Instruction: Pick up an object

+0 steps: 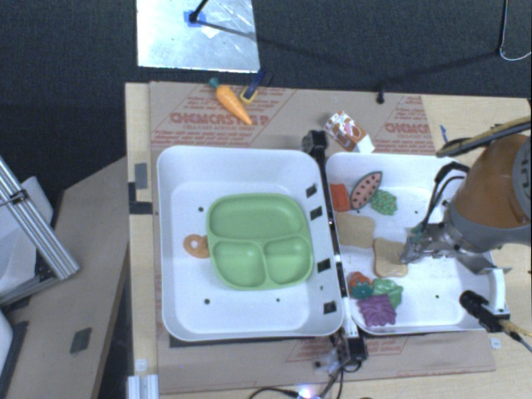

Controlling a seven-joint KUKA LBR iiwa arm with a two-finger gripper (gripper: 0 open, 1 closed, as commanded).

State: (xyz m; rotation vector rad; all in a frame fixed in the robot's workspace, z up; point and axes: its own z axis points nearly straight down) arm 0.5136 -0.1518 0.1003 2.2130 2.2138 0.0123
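Where the grey arm with its orange band point(499, 181) reaches in from the right, the end effector point(413, 250) sits low in the right bin point(432, 166), directly over the right edge of a tan bread-slice toy point(387, 258). Whether it is spread or pressed together cannot be told from this angle, and nothing is seen pinched in it. The slice, judged the likeliest target, lies immediately to the camera-left of the end effector, flat on the bin floor, its long axis running roughly up and down the view. A second tan slice point(357, 229) lies just beyond it, toward the divider.

Other items in the same bin: an orange-red block point(339, 196), a watermelon slice point(365, 190), a green leafy piece point(383, 201), and, near the front wall, a purple grape cluster point(377, 310) beside teal-green pieces point(374, 288).

The left bin point(179, 181) holds a green divided plate point(255, 241) and a small orange ring point(196, 245).

Both bins rest on a cardboard-covered counter point(291, 110), where a toy carrot point(233, 104) and a small wrapped packet point(347, 131) lie behind them. Dark flooring surrounds the counter.
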